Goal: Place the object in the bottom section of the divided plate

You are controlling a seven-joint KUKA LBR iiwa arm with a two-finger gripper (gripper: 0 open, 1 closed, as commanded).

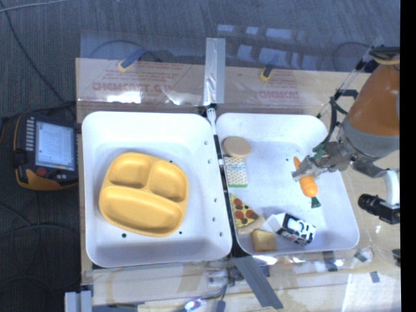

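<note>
- On the bench you have two white bins side by side: the left bin (pixel 91 239) holds one yellow plate (pixel 143 193), and the right bin (pixel 338 233) holds the loose items.
- Your plate is a rounded, glossy plastic dish with three sections: two small ones at the top and one long one at the bottom. All three hold nothing.
- Along the right bin's left wall you can count a round tan lid (pixel 236 147), a small printed box (pixel 236 172) just below it, a pizza slice (pixel 243 212) and a pale bread-like chunk (pixel 263 240).
- Near the front sits one black-and-white toy car (pixel 297 229), just beside the chunk.
- Your carrot (pixel 309 187), orange with a green tip, lies toward the bin's right side.
- The gripper (pixel 311 169) hangs right at the carrot's upper end; you cannot tell how far the jaws stand apart or whether they have hold of it.
- Left of the bench you see a pendant (pixel 44 151) with a lit screen on the grey carpet.
</note>
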